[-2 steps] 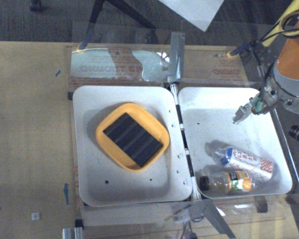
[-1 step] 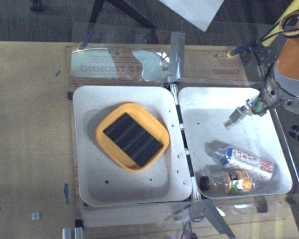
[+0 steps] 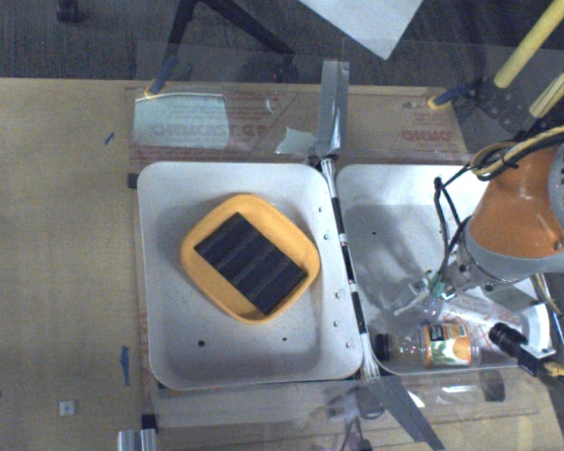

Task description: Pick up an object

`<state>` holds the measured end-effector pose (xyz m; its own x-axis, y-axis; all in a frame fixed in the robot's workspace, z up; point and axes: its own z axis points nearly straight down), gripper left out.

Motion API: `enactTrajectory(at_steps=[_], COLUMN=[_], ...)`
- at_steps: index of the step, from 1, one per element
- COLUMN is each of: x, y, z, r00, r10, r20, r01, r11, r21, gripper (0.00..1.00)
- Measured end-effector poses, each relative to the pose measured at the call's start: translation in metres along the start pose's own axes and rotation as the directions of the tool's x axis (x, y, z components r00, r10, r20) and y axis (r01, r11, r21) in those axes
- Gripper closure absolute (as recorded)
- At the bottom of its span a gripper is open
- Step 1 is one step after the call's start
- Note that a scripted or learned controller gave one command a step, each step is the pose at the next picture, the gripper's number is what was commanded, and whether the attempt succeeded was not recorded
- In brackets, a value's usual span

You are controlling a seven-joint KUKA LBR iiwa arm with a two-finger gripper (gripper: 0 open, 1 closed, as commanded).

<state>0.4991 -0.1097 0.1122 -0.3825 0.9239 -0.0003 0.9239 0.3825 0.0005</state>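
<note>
A clear plastic bottle [image 3: 442, 346] with an orange and green label lies on its side along the front wall of the right bin [image 3: 385, 224], its dark cap pointing left. My gripper [image 3: 432, 294] hangs low in that bin, just above and behind the bottle's middle, below the arm's orange band [image 3: 517, 219]. The arm's body hides much of the gripper, and I see nothing held in it. In the left bin [image 3: 160, 252] rests a yellow, rounded-square dish [image 3: 211, 289] with a black ribbed insert.
A metal divider [image 3: 343, 252] runs between the two bins. Black and yellow cables [image 3: 489, 158] loop off the arm over the right bin's far right. Tan bench surface surrounds the bins; a chair base stands beyond the far edge.
</note>
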Motion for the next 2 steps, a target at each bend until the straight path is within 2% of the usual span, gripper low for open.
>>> enactTrajectory(at_steps=[1,2], x=[0.001,0.001], y=[0.004,0.007], z=[0.024,0.012], r00=[1.0,1.0], r10=[0.01,0.011], r20=[0.002,0.005], r01=[-0.01,-0.01], r11=[1.0,1.0], r21=[-0.006,-0.015], gripper=[0.0,1.0])
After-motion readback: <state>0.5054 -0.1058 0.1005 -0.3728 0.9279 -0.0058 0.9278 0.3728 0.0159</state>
